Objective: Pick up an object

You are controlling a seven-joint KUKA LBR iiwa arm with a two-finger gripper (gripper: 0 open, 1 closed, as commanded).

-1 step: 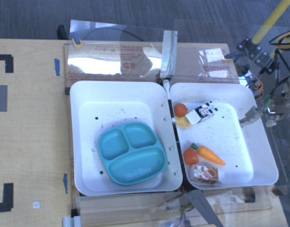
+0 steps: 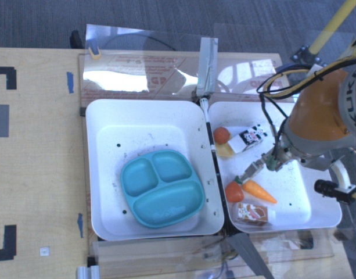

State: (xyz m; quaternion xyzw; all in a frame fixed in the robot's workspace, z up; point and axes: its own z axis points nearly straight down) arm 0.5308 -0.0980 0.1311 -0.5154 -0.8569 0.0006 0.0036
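Gripper [image 2: 251, 170] hanging low inside the right bin [image 2: 326, 214], tip pointing down at a slant, likely lined up for a grab. Hard to tell if open or shut, and nothing seen held in it. Just under the tip: a toy carrot [image 2: 260, 191], long, smooth and orange with a bit of green at one end, lying flat. Probably the easiest pick, being so close and so thin. Touching the carrot's green end, a round red toy [image 2: 234, 192], shiny like plastic. Further below the tip, a flat snack packet [image 2: 251, 213]. Up above the tip: an orange ball [image 2: 222, 135], a soft-looking yellow lump [image 2: 225, 150] and a small black-and-white toy [image 2: 253, 136]. Far off to the tip's side, in the left bin [image 2: 102, 156], a smooth blue plate [image 2: 162, 188] with three dips.
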